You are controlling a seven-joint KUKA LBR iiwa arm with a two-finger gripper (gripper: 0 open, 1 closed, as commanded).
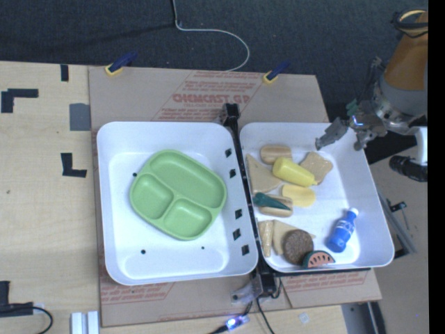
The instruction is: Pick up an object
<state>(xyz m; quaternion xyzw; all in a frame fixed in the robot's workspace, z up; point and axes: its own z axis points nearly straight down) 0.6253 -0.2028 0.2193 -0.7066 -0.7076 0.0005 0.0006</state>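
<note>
A bench holds two shallow white bins side by side. The left bin contains a green divided plate lying flat near its centre. The right bin holds a cluster of toy foods: a tan bread roll at about twelve o'clock, a yellow block just below it, a teal item toward nine o'clock, a brown round cookie and a watermelon slice at six o'clock, and a blue bottle at about four o'clock. At the bin's two o'clock corner, above its rim, hangs the gripper of the grey arm, its two fingers spread apart with nothing between them.
</note>
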